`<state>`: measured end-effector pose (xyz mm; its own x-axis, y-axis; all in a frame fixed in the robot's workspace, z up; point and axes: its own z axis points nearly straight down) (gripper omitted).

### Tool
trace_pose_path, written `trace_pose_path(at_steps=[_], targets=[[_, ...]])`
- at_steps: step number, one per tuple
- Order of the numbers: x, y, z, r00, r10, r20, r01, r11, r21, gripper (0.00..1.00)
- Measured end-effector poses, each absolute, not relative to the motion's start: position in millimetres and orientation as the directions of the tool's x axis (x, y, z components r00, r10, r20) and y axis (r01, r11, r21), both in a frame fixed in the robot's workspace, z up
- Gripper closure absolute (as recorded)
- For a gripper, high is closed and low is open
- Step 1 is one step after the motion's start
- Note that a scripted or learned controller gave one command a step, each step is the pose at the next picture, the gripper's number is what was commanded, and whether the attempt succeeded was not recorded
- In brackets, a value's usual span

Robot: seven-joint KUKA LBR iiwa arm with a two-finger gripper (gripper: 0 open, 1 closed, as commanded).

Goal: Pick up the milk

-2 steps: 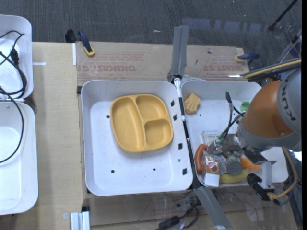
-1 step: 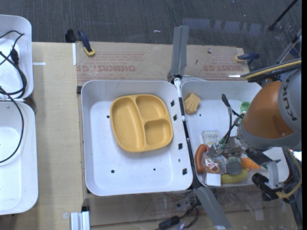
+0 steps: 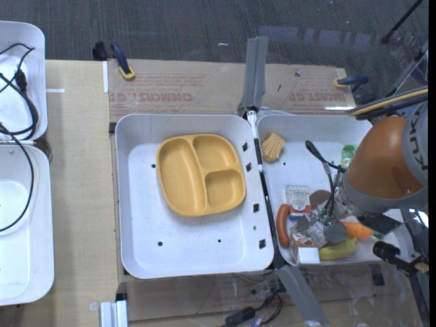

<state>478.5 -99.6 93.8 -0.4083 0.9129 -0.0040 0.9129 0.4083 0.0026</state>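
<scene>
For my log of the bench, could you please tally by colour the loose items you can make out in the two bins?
Yellow: 2, divided plate, banana
Tan: 1, bread piece
Red: 1, sausage
Orange: 1, carrot
White: 1, milk carton
Total: 6; others hidden by the arm.

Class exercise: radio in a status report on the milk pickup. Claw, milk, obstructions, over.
Claw low in the right bin, among the toy food. Milk carton lying flat just beside it, not gripped. Hot dog, carrot, banana crowd close.

Grey arm (image 3: 392, 159) reaching from right, wrist angled down, jaws hidden
</scene>
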Motion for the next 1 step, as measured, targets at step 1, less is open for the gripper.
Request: trace_pose_path(at_steps=[1], targets=[[480.0, -100.6, 103.0, -0.404, 0.915, -0.007, 0.915, 0.404, 0.005, 1.0]])
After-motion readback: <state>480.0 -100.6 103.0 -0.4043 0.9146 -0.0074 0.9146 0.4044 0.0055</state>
